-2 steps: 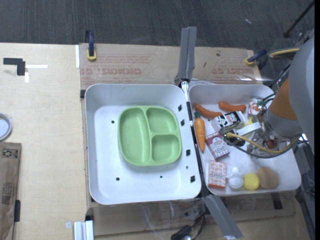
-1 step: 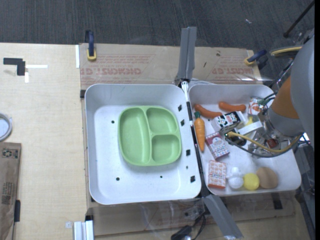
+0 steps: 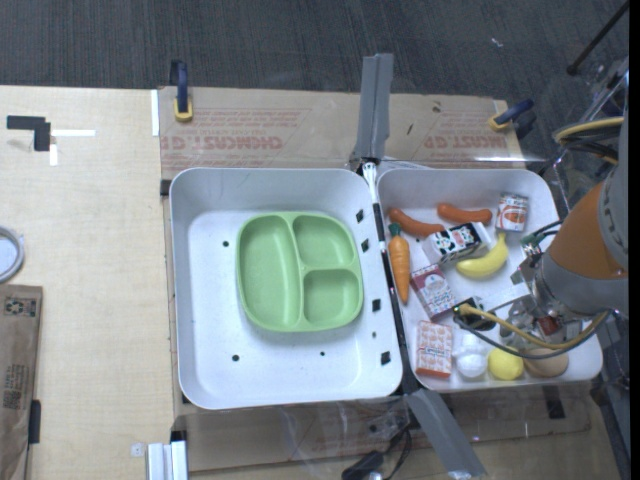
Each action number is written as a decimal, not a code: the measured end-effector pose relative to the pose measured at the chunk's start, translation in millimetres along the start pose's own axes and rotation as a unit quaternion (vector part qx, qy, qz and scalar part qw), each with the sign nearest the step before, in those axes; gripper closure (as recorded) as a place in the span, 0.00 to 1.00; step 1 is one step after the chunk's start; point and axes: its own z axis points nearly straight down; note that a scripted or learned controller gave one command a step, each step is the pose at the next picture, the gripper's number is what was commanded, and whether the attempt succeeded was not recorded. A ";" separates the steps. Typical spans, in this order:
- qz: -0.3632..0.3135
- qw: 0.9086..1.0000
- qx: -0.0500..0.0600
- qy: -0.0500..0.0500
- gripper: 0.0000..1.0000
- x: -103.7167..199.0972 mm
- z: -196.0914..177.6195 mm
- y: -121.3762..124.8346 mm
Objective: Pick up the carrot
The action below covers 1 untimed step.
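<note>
Overhead view of the bench, read from the near edge to the far edge. Along the near wall of the right bin (image 3: 470,174) lie a red-and-white carton (image 3: 434,349), a white egg (image 3: 470,365) and a lemon (image 3: 507,365), packed close together. Just beyond them the gripper (image 3: 510,323) hangs low over the near right part of this bin, reached in from the right edge; cables and wrist hardware mask its tip, so whether it is open or closed cannot be told, and nothing is seen held in it. The carrot (image 3: 400,265), the object of the task, lies lengthwise against the left wall of the right bin, about midway along it, with its leafy end towards the far edge. It is well apart from the gripper, with a second small carton (image 3: 433,290) between the two. The wall on one side and the carton on the other probably leave little room for a grasp across the carrot. Farther on lie a banana (image 3: 484,260), two sausages (image 3: 417,221) and, towards the far right corner, a small can (image 3: 512,213). The left bin (image 3: 180,268) carries a green divided plate (image 3: 298,271) at its centre.
</note>
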 end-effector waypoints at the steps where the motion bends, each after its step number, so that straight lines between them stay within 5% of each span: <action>1: -0.002 1.000 -0.001 0.000 1.00 19.4 -79.1 -53.9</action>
